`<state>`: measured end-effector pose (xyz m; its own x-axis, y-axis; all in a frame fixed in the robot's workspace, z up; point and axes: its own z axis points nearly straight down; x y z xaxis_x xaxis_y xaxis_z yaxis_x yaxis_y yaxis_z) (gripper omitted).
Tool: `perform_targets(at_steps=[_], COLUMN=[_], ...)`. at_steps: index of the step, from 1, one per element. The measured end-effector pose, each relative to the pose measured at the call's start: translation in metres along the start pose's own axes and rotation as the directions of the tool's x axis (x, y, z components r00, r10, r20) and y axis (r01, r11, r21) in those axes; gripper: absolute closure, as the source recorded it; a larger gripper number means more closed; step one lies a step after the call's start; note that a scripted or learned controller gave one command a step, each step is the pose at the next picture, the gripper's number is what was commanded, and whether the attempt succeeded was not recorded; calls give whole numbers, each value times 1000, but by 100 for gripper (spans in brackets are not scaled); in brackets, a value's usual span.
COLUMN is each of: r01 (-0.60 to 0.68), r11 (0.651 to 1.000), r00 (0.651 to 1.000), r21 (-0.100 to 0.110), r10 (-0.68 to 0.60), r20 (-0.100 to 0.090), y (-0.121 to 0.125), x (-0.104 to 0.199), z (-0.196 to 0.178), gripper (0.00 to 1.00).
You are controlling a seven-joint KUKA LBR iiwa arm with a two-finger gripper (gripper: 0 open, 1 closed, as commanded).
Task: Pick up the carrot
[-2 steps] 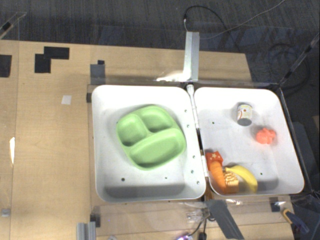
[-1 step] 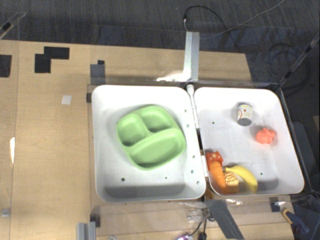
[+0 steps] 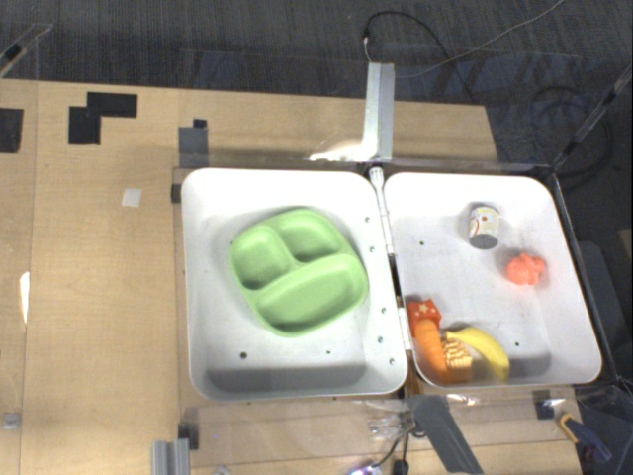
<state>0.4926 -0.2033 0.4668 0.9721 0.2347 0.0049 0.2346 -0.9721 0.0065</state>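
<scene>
An orange carrot (image 3: pixel 432 349) lies in the near left corner of the right bin (image 3: pixel 554 265), pointing toward the front wall. It rests against a packet of fries (image 3: pixel 459 353) and a yellow banana (image 3: pixel 486 350) on its right. A small red item (image 3: pixel 424 312) sits just behind its far end.
A green divided plate (image 3: pixel 299 268) lies in the left bin (image 3: pixel 203 265). In the right bin, a small tin can (image 3: pixel 484 226) stands at the back and a pinkish-orange fruit (image 3: pixel 526 269) lies near the right wall. A metal post (image 3: pixel 380 107) rises behind the bins.
</scene>
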Motion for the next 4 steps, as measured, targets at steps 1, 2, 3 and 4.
perform_targets(at_steps=[1,2,3,4], r01=[683,133,520,347], r11=[730,991,854,938], r00=[730,991,854,938], r21=[4,5,8,1], r10=[-683,-133,-520,-347], r20=[-2,1,0,-8], y=[9,-7,4,-30], x=[31,13,11,3], z=[31,32,208,377], gripper=[100,100,100,100])
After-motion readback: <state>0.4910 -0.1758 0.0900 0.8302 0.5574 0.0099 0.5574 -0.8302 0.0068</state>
